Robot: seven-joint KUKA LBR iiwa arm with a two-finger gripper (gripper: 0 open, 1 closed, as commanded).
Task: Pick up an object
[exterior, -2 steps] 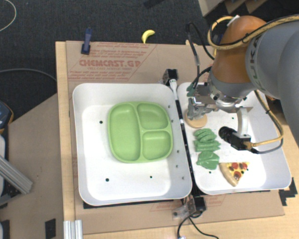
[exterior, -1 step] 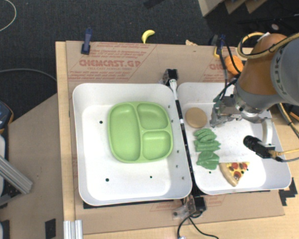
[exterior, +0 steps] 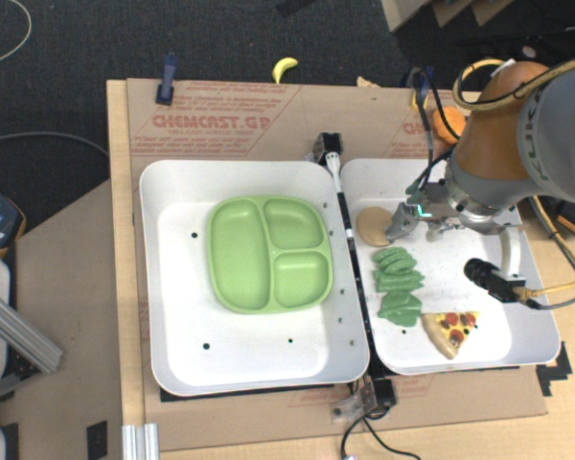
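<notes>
My gripper [exterior: 419, 226] hangs over the back left of the right bin [exterior: 527, 348], open, with nothing between its fingers. A round tan cookie [exterior: 372, 225] lies just left of it, close to one fingertip. Several green leaf-shaped pieces [exterior: 399, 283] lie in a column in front of the gripper, near the bin's left wall. A pizza slice [exterior: 452, 331] rests at the bin's front. The grey arm with its orange band comes in from the right above the bin.
The left bin [exterior: 172, 333] holds a green divided plate [exterior: 268, 253] near its middle. A black divider strip [exterior: 350, 257] runs between the bins. A small yellow banana [exterior: 285, 67] lies on the floor beyond the bench.
</notes>
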